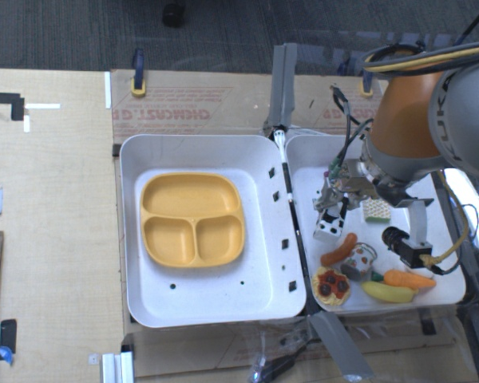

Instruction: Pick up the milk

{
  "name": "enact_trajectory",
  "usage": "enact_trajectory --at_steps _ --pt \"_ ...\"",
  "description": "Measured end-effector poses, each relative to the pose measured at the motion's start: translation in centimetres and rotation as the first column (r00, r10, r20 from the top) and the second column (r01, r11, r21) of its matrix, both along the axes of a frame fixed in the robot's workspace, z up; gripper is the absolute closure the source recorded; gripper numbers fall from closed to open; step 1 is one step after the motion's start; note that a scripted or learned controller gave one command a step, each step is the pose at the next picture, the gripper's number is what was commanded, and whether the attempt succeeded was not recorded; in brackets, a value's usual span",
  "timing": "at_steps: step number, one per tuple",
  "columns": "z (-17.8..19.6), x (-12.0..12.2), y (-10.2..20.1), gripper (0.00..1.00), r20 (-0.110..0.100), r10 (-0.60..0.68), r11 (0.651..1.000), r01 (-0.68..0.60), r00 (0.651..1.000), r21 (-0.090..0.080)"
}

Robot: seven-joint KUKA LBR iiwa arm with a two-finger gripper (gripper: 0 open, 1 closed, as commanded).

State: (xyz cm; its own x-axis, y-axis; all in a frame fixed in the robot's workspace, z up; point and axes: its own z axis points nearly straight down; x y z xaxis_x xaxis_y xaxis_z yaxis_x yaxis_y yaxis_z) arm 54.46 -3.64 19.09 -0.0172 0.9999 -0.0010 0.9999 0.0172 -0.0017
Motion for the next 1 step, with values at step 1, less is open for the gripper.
enact_trajectory --at_steps 1 --pt "5.54 -0.79 3.59 1.0 0.001 0.226 0.974 -0.226 0.974 -0.001"
